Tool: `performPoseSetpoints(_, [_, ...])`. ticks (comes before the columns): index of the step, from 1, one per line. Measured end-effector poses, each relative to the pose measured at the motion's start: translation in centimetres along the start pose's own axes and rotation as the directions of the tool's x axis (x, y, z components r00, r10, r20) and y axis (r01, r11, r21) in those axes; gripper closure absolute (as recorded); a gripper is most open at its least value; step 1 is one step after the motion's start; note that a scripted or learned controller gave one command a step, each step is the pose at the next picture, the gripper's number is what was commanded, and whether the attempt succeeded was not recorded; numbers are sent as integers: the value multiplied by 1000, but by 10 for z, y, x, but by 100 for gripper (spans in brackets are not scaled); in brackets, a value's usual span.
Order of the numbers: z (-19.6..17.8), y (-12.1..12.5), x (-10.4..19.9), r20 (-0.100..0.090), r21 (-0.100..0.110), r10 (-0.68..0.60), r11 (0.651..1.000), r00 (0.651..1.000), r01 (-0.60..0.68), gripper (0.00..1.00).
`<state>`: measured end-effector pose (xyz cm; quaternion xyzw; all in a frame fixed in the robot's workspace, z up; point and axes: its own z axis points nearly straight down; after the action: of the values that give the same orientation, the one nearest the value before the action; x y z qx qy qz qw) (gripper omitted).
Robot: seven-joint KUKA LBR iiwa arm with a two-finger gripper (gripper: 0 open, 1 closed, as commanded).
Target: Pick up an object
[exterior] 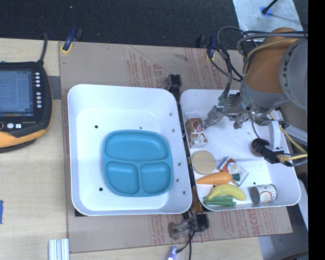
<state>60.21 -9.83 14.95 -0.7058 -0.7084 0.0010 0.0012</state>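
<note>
Hovering over the right bin (292,196), the gripper (227,117) looks spread and empty; wrist partly cropped

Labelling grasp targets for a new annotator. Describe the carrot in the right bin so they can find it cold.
Start at the right-hand shallow white bin, the one the grey arm reaches into. Along its near edge lies a cluster of toy food; the orange tapered plastic carrot lies flat there, just below a round tan disc and above a yellow banana. It is the only orange item in the bin.
</note>
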Motion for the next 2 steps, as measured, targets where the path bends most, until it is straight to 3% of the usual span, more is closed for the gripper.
performPoseSetpoints(1, [56, -73, -3, 1, -3, -2, 1000, 1000, 2, 0])
performPoseSetpoints(2, [57, 6, -3, 0, -1, 1, 1000, 1000, -1, 0])
